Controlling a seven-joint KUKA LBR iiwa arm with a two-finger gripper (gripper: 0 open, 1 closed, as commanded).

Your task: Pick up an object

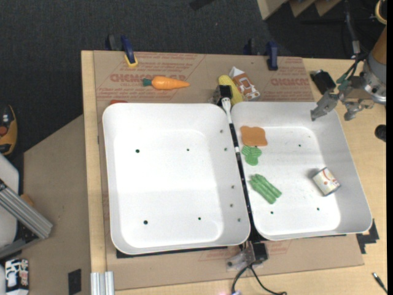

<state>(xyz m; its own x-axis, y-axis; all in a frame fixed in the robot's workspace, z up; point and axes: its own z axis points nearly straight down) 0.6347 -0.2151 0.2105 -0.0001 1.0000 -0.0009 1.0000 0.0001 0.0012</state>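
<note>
the right bin holds four candidates: an orange slab, a round green piece, a long green piece and a small can lying apart near the bin's right side. nothing is lifted yet, so the whole pick is left to do. the gripper hangs above the bin's far right corner with fingers spread and nothing between them. the left bin is the second. beyond the bins lie one carrot, one yellow piece and one small carton.

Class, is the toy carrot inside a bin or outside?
Outside. The toy carrot lies on the cardboard sheet, beyond the far rim of the left bin.
</note>
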